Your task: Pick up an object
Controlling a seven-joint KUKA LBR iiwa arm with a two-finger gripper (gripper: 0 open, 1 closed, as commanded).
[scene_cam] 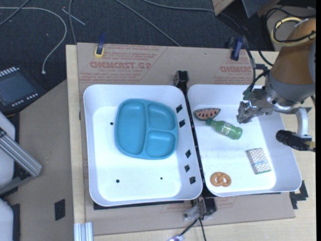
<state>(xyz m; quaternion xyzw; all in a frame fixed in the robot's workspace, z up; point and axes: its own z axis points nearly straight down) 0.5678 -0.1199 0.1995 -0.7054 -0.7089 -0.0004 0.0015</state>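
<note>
- While you look at the front of the right bin [286, 185], you see a pretzel [220, 179] and a small box [258, 160].
- Farther back, your gripper [244, 113] hangs just above a green bottle [226, 128], holding nothing yet.
- Next, I think you must go down onto it.

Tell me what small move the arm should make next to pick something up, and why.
Probably a short shift toward the green bottle and then down onto it. The end effector sits just up and to the right of the bottle in the camera view, closer to it than to the watermelon slice, the small box or the pretzel.
</note>
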